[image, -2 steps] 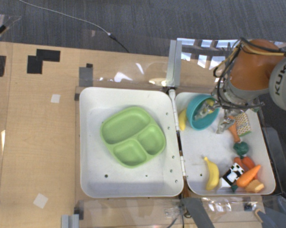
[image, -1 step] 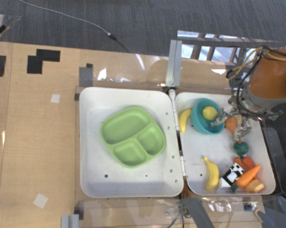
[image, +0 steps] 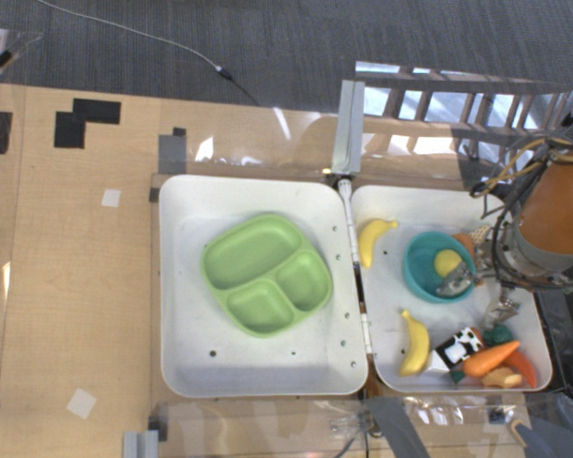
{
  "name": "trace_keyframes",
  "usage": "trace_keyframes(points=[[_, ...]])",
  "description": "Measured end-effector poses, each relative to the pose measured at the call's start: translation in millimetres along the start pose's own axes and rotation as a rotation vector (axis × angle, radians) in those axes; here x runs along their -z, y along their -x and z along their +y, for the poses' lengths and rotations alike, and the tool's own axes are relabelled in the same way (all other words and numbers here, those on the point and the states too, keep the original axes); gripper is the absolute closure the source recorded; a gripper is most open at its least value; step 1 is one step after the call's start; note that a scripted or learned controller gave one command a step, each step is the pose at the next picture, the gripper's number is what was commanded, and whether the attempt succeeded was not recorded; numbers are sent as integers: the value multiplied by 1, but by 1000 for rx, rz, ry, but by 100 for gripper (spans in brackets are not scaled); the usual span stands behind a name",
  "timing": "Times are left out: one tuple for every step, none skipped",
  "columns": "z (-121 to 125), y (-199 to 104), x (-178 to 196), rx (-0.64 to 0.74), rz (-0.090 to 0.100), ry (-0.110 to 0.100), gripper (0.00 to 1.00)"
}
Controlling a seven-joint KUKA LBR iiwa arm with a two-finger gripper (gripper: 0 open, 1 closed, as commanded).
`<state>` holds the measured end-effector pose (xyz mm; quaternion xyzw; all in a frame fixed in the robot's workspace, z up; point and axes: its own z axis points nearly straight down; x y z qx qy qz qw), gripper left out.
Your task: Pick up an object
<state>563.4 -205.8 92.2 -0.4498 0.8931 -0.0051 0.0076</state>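
My gripper [image: 479,291] hangs low over the right bin [image: 385,368], under the grey arm with its orange band [image: 559,212]. Its fingers stand apart. One fingertip [image: 454,282] reaches into a teal bowl [image: 424,271], and the other [image: 504,303] is outside the bowl's right rim. A small yellow object [image: 447,263] lies in the bowl beside the inner fingertip. Nothing is lifted between the fingers. One banana [image: 373,238] lies left of the bowl and a second banana [image: 414,342] lies in front of it.
A carrot [image: 493,357], a black-and-white cube [image: 461,345] and a small green piece [image: 497,333] crowd the right bin's front right corner. The left bin [image: 183,361] holds a green divided plate [image: 266,272]. A metal rack [image: 441,107] stands behind the bins.
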Motion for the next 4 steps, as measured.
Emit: trace_keyframes(points=[[-17,35,-1,-82,-1,-1,0],[-40,52,-2,-85,1,1,0],[-45,57,18,-87,-14,-18,100],[-55,62,0,-463,27,17,100]])
